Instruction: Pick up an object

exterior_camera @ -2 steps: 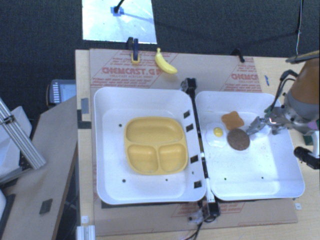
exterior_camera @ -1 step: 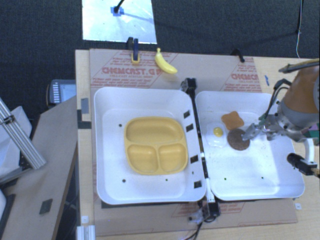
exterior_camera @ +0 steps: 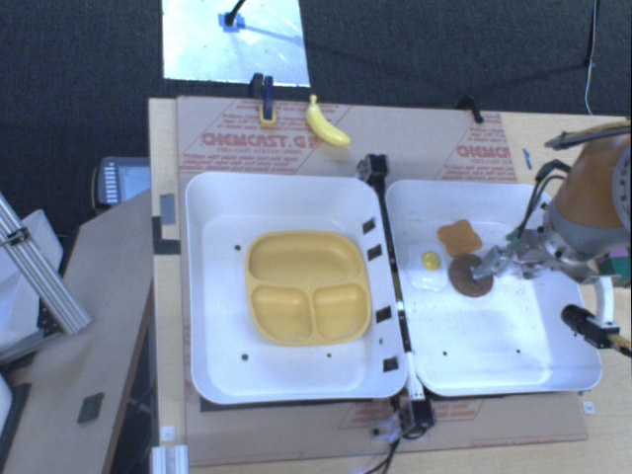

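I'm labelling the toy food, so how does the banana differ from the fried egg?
The banana is a curved, all-yellow shape; the fried egg is flat and white with a small yellow yolk. The banana lies outside the bins on the cardboard behind them; the fried egg lies inside the right bin, beside a brown round piece. The banana stands out against the cardboard; the egg's white nearly blends into the bin floor. Both show yellow.
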Tool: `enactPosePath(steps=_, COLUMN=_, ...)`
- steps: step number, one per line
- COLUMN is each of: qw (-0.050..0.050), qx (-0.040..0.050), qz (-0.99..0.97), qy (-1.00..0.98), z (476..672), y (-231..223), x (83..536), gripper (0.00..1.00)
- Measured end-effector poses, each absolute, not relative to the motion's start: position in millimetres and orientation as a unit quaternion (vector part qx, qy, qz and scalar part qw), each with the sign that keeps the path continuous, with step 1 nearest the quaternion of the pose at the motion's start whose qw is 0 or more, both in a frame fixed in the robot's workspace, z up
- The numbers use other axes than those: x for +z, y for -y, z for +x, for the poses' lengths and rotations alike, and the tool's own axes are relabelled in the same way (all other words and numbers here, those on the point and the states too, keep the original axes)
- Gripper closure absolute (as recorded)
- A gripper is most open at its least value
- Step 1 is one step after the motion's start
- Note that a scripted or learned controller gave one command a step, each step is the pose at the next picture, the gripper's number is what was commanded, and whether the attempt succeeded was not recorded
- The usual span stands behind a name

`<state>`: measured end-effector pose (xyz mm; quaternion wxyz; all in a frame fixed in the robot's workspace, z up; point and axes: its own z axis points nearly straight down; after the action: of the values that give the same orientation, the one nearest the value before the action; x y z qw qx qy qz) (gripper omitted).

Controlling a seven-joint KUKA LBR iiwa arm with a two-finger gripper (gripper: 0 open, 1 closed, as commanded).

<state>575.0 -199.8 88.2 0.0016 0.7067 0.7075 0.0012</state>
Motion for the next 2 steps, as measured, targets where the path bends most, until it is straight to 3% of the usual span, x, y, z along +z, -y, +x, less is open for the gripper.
enactPosePath(steps=1, qw=0.005, qx=0.0045, qz=0.706, qy=-0.708, z=577.9, y=198.7, x=101.2, gripper=1.0)
enactPosePath(steps=2, qw=0.004, qx=0.0017, qz=0.706, qy=-0.708, z=575.3, y=202.1, x=164.7, gripper=1.0)
